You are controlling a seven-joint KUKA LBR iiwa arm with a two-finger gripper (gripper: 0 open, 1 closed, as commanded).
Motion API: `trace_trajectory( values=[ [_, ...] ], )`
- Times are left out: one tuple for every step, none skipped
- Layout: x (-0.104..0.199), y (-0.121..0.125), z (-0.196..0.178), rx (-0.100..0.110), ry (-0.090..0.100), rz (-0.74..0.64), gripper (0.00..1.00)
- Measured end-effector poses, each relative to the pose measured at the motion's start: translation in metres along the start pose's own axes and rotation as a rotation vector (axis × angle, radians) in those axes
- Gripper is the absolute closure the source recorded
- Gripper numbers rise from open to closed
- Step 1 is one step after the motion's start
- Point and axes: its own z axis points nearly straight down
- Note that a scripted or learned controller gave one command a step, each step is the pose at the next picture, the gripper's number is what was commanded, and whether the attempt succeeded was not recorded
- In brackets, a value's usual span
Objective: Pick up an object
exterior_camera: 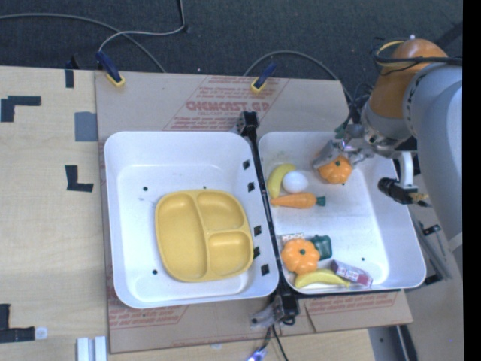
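Observation:
My gripper point(342, 155) is low over the back right part of the right bin point(391, 235), directly above a small orange fruit point(335, 172) and touching or nearly touching its top. The fruit lies close to the bin's back wall. Further left in the same bin are a yellow banana point(279, 178), a white egg point(295, 181) and an orange carrot point(294, 200). Near the front lie an orange pumpkin point(301, 256), a second banana point(319, 279), a small green item point(322, 245) and a red wrapped item point(352, 273).
The left bin point(131, 164) holds a yellow divided plate point(203, 234). The arm's grey body and orange band point(409, 66) stand over the right bin's back right corner. Clamps and cables lie on the cardboard behind the bins.

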Motion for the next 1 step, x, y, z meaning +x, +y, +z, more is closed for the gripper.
trace_trajectory(
  values=[
    [0.0867,-0.0012,-0.0397,0.004,0.005,0.001,1.0]
  ],
)
